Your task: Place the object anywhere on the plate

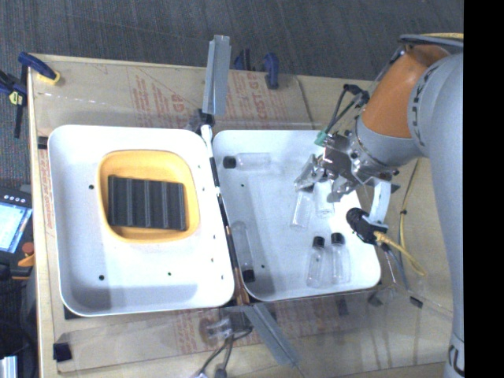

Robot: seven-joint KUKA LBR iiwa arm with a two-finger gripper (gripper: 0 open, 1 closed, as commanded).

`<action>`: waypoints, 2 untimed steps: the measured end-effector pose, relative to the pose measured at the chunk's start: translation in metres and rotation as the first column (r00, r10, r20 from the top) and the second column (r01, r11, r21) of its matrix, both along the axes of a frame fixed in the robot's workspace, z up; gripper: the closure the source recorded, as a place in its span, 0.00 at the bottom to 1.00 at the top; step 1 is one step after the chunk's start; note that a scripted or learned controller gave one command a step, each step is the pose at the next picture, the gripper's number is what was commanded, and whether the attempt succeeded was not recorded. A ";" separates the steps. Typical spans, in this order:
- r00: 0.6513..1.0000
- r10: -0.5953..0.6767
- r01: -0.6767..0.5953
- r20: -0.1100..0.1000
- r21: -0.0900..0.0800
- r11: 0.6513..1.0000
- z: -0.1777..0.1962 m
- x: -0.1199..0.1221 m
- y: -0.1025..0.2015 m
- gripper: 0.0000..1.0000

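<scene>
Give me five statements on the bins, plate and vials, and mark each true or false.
1. The plate lies in the left bin. True.
2. The plate is blue. False: it is yellow-orange, with a dark ribbed insert on it.
3. Clear vials with black caps lie in the right bin. True: two lie side by side near the front, others near its left wall.
4. A vial already lies on the plate. False: the vials are all in the right bin.
5. The end effector is over the left bin. False: it is over the right bin, toward its far right side.
</scene>
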State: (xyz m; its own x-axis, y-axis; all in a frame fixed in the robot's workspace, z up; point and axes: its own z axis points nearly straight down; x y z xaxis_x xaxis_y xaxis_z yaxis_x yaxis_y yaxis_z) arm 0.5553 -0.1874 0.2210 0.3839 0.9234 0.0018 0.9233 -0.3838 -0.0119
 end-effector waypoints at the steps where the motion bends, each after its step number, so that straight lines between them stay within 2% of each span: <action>1: 0.988 0.152 -0.152 0.006 -0.004 0.988 0.025 0.035 0.060 1.00; 2: 0.886 0.463 -0.463 0.005 -0.003 0.886 -0.005 0.052 0.120 1.00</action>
State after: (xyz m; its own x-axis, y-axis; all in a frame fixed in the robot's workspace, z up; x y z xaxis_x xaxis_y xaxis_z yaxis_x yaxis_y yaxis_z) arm 0.6069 -0.0672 0.2155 -0.0873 0.9962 0.0014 0.9962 0.0873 -0.0063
